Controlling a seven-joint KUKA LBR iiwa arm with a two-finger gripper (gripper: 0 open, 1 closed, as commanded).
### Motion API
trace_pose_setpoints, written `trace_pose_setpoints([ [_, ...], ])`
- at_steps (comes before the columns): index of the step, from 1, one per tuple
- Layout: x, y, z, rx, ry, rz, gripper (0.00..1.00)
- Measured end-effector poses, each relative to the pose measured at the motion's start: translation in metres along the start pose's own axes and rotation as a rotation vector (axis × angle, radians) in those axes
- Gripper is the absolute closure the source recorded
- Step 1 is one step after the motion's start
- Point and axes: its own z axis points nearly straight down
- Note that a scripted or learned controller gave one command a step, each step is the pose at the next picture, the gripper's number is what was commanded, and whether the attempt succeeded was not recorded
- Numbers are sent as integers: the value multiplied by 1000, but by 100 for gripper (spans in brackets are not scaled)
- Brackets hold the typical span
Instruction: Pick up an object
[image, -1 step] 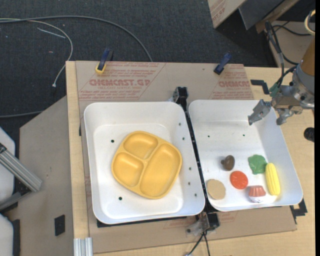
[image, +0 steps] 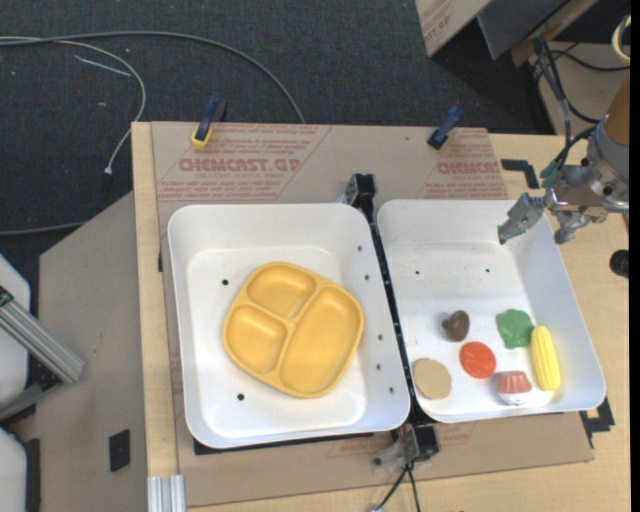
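The approach step is judged to be in hand: nothing has yet been taken up, and the gripper (image: 537, 218) is held above the far right edge of the right bin (image: 440, 235), well apart from every object. Its two fingers (image: 517, 219) are seen spread open, one toward the bin's interior and one nearer the bin's right wall, and nothing is held between them.

The candidate objects are gathered in the near part of the right bin: a small brown piece (image: 456, 324), a green piece (image: 515, 328) just beside a yellow corn cob (image: 546, 357), a red disc (image: 478, 360), a tan round disc (image: 432, 378) and a small red-and-white piece (image: 513, 385). They lie close together, some nearly touching. The left bin (image: 190, 250) is occupied by a yellow divided plate (image: 292, 328).

For the next move, the gripper would need to be carried toward the near end of the bin, centred over one object and lowered with the fingers astride it. The brown piece may be the easier target, since it is set somewhat apart from its neighbours; the flat discs are likely to be hard to pinch.

The arm is brought in from the right, the wrist (image: 605, 160) being angled down and toward the left over the counter (image: 330, 160).
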Motion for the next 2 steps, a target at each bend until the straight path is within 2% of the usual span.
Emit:
trace_pose_setpoints([
  [1, -5, -4, 43, 2, 1, 1, 0],
  [2, -2, -5, 106, 5, 2, 0, 0],
])
